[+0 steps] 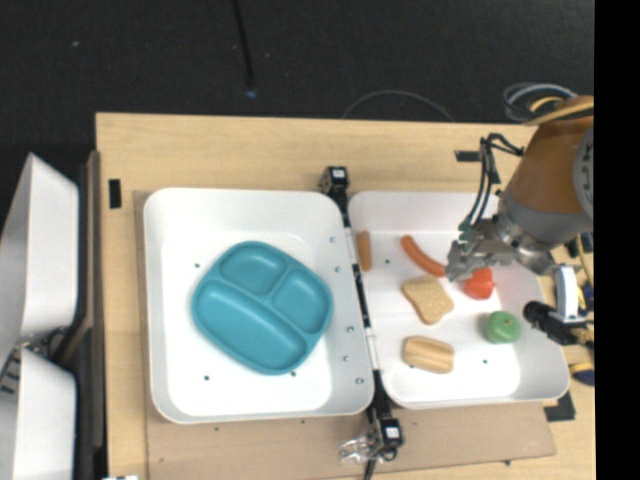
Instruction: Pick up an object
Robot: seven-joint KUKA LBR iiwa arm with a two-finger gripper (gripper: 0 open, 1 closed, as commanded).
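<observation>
1. The bench [120, 158] is a pale wood top; its right part is covered by the arm and cut off by the frame edge.
2. Two white bins sit side by side, touching along the middle seam. The left bin [170, 228] holds one thing; the right bin [540, 378] holds six, and its far right corner is hidden under the arm.
3. The arm [550, 178], grey with an orange band, enters from the right and is cut off there; cables loop above it.
4. One teal divided plate [262, 306] lies tilted in the middle of the left bin, with bare white floor on all sides of it.
5. The gripper [470, 266] hangs low over the upper middle of the right bin. It is too small and dark to make out, so I cannot tell how the jaws stand or whether they hold anything.
6. Two tan bread-like pieces: one slice [428, 299] at the bin's centre, one roll [428, 354] nearer the front wall.
7. One orange carrot-like stick [423, 255] lies just left of the gripper.
8. One green round object [502, 327] sits near the right wall.
9. One red object [481, 284] is just below the gripper, partly hidden by it.
10. One small brown piece [364, 251] lies against the left wall of the right bin.
</observation>
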